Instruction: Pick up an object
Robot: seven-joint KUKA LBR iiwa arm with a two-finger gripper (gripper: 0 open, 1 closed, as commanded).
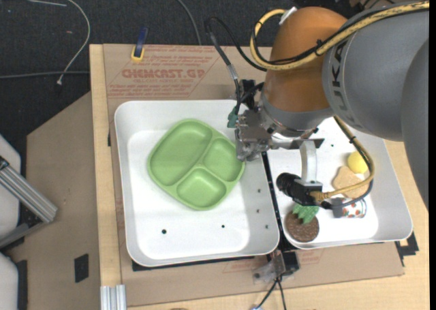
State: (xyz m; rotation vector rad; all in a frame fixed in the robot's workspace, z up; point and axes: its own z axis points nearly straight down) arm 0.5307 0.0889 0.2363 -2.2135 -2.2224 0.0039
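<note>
Gripper (pixel 246 146) sits at right rim of green divided plate (pixel 194 162), close to wall between bins. Plate lies flat in left bin (pixel 177 237), nearer its right wall and far edge. Likely reason for the spot: the thin rim is the only graspable part, since the plate body is too wide. Jaws open or closed: cannot tell, wrist hides them. Right bin (pixel 390 214) holds potted plant (pixel 303 225) at front edge and yellow fruit (pixel 356 163) toward right wall. Both lie apart from gripper, so probably not the target.

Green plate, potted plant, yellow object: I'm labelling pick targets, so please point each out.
Green plate (pixel 196 164): camera view, on its middle, where the compartments meet.
Potted plant (pixel 302 229): camera view, on its brown pot.
Yellow object (pixel 355 162): camera view, on its rounded body.
</note>
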